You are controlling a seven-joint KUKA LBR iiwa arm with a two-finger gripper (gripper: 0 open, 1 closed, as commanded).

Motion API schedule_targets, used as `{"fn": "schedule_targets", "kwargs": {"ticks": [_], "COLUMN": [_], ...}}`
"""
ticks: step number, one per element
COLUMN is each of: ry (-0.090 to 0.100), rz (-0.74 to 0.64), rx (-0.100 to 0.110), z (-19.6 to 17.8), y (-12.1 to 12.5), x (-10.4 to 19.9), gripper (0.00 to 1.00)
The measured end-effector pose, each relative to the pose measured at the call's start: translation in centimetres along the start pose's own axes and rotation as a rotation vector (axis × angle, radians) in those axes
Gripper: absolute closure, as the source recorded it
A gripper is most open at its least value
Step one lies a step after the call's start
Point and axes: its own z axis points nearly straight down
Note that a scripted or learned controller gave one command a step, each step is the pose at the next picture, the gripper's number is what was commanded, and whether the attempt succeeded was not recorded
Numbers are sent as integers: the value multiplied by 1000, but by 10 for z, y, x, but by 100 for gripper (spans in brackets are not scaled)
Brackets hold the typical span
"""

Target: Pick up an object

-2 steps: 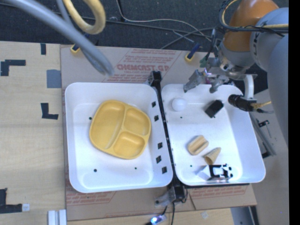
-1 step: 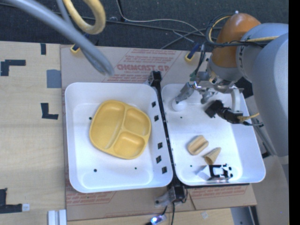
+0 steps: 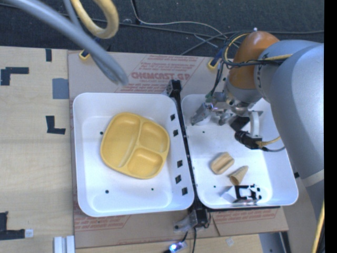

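My gripper (image 3: 220,115) hangs over the back part of the right bin (image 3: 279,157), below the orange wrist band (image 3: 253,57). I see nothing in its grasp. A tan bread-like roll (image 3: 221,163) lies on the bin floor in front of the gripper and apart from it. Just beside the roll is a small tan cone-shaped piece (image 3: 238,174). A black-and-white patterned item (image 3: 245,193) rests near the bin's front edge. In the left bin (image 3: 84,157) sits a yellow divided plate (image 3: 135,145).
A black divider (image 3: 182,141) separates the two bins. The grey arm (image 3: 295,104) covers the right bin's far right side. A grey tube (image 3: 79,36) and a yellow hose (image 3: 100,9) hang over the back left. Cables (image 3: 184,33) trail behind the bins.
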Motion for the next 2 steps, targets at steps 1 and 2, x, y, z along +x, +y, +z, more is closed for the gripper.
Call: {"fn": "schedule_targets", "kwargs": {"ticks": [1, 2], "ry": [0, 1], "rz": [-1, 1], "rx": [-1, -8], "z": [-13, -61], "y": [1, -7], "x": [0, -3], "gripper": [100, 100]}}
